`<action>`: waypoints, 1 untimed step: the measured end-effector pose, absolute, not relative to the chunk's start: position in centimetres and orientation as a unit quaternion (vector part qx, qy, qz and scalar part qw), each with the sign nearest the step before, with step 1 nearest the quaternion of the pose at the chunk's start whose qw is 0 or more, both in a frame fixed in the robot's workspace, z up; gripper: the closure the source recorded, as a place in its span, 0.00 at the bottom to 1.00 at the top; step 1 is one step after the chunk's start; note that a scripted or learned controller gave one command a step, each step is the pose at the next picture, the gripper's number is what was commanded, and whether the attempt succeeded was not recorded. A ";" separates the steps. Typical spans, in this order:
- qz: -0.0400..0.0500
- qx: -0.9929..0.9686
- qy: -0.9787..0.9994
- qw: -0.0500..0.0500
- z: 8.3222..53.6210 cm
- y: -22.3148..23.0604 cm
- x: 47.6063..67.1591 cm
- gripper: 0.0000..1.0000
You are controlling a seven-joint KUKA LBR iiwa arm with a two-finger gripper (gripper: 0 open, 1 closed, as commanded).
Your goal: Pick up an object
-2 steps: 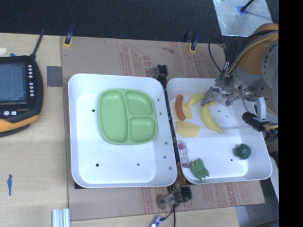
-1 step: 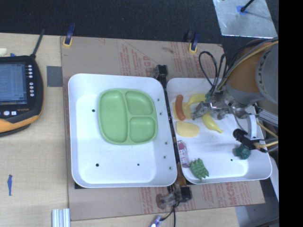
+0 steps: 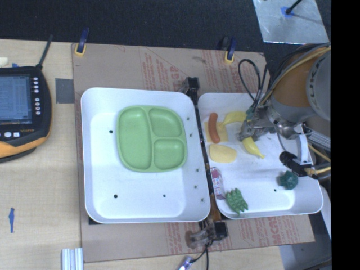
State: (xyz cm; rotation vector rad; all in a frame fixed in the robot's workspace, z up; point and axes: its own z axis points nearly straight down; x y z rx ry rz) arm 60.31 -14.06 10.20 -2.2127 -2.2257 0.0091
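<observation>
The right bin (image 3: 269, 211) holds several small toy foods. A red-orange sausage (image 3: 214, 127) lies near its left wall, with a yellow piece (image 3: 234, 117) beside it and a flat yellow slice (image 3: 223, 153) below. My gripper (image 3: 249, 134) hangs low over the bin's upper middle, just above a small yellow banana (image 3: 255, 148) and close to touching it. A pink packet (image 3: 217, 183) and a green leafy toy (image 3: 237, 200) lie at the front left. A dark teal toy (image 3: 288, 180) sits at the right.
The left bin (image 3: 140, 204) holds a green divided plate (image 3: 152, 138). A teach pendant (image 3: 19, 108) rests on the bench at far left. Cables loop above the gripper near the right bin's back rim.
</observation>
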 end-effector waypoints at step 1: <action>0.001 -0.705 -0.709 0.001 19.2 -5.8 57.3 1.00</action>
